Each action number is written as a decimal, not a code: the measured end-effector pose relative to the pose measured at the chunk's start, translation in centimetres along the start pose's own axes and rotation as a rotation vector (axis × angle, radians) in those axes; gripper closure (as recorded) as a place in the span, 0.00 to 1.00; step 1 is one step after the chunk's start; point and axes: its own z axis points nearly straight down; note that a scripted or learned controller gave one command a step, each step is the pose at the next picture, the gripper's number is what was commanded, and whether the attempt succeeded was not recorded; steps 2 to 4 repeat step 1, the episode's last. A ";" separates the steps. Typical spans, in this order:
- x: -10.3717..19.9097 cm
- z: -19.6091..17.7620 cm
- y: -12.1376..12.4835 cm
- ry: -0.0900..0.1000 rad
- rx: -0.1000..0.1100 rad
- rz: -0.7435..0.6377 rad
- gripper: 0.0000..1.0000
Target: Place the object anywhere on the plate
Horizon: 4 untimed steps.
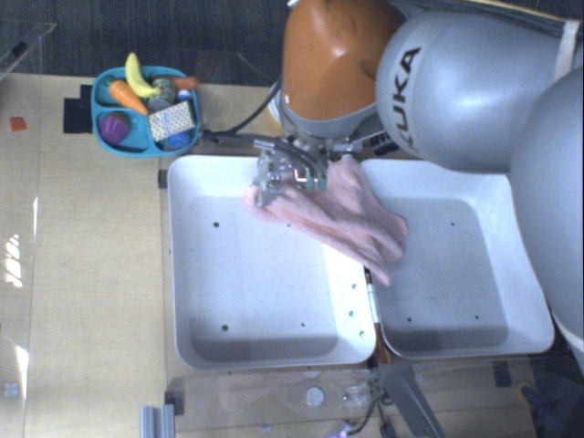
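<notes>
A pink cloth (342, 217) is lifted at its left corner and trails down to the right, across the divider between the two bins. My gripper (271, 188) is above the back edge of the left bin, and its fingers are shut on that raised corner of the cloth. The blue sectioned plate (128, 147) sits on the bench at the back left, beyond the left bin's far corner and well left of the gripper. It holds a toy banana (137, 76), a carrot (126, 95), a purple piece (114, 128) and a speckled block (173, 119).
The left white bin (228, 327) and the right white bin (456, 318) stand side by side. My arm's orange wrist band (333, 53) and grey body loom over the back right. Wooden bench (82, 272) stretches to the left.
</notes>
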 end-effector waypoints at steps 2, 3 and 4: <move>0.0 0.0 0.0 -0.001 0.000 0.000 0.00; 0.0 0.0 0.0 -0.001 0.000 0.000 0.00; 0.0 0.0 0.0 -0.001 0.000 0.000 0.00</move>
